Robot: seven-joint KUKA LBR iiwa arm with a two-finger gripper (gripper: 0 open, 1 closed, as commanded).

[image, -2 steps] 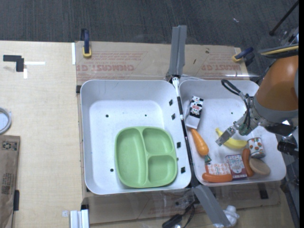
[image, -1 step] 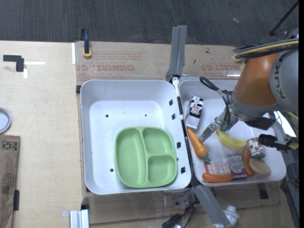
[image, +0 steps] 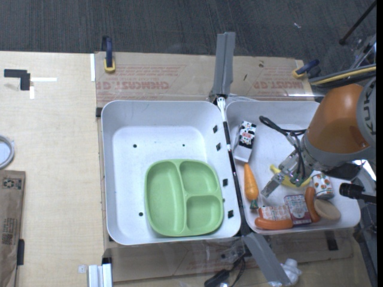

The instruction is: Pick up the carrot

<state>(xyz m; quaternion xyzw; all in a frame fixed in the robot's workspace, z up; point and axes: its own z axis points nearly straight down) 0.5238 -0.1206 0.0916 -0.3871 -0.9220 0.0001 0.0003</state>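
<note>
Dark carpet behind a tan wooden counter (image: 48, 160) with two white bins. Left bin (image: 119, 136) has a green divided plastic plate (image: 184, 197). Small orange carrot (image: 251, 182) sits along the right bin's (image: 263, 109) left wall, around 9 o'clock from the gripper (image: 272, 184); can't tell how open that gripper is.

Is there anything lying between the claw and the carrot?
No. In the camera view, bare white bin floor separates the gripper from the carrot.
</note>
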